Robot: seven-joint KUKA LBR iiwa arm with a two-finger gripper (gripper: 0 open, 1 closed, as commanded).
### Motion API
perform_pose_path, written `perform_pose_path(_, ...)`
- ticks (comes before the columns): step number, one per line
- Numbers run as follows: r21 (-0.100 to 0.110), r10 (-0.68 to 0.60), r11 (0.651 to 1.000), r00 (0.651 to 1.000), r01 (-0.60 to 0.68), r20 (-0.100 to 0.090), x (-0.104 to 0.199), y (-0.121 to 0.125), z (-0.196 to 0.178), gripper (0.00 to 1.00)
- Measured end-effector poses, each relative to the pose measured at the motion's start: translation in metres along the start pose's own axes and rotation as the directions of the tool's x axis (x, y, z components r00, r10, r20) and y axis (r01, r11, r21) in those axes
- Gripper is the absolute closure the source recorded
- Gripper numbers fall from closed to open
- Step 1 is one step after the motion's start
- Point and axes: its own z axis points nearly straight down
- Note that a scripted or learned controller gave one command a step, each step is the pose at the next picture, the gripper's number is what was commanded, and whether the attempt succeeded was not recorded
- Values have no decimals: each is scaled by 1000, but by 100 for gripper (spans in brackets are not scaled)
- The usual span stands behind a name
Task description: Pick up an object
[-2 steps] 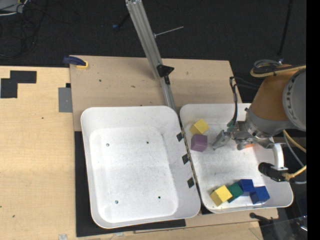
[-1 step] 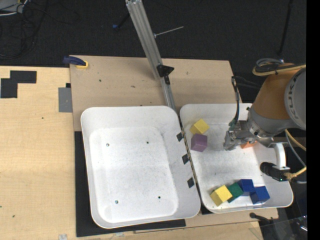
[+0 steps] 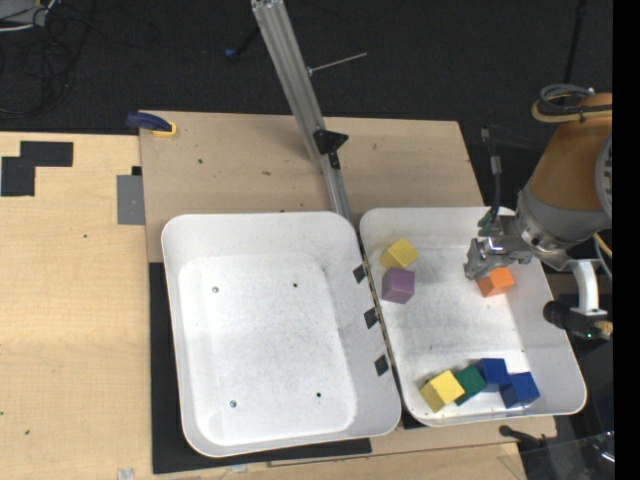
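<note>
In the right bin [image 3: 455, 318] my gripper [image 3: 487, 261] hangs over the far right part, directly above and touching an orange block [image 3: 496, 282] that pokes out below it. A yellow block [image 3: 399, 254] and a purple block [image 3: 398, 285] lie together near the bin's left wall. Along the near edge sits a cluster: a yellow block [image 3: 441, 389], a green block [image 3: 469, 382] and two blue blocks [image 3: 507, 382].
The left bin [image 3: 265, 328] stands beside the right one, with black clips along the shared rim. A slanted aluminium rail [image 3: 300, 88] rises behind the bins. The arm's grey and orange body [image 3: 570, 183] fills the right side.
</note>
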Motion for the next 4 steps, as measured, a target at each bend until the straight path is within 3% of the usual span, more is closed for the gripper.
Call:
perform_pose_path(1,0,-4,1000,1000,4,0,-1,1,-44,100)
perform_pose_path(4,6,-10,1000,1000,10,-4,174,-19,-62,100)
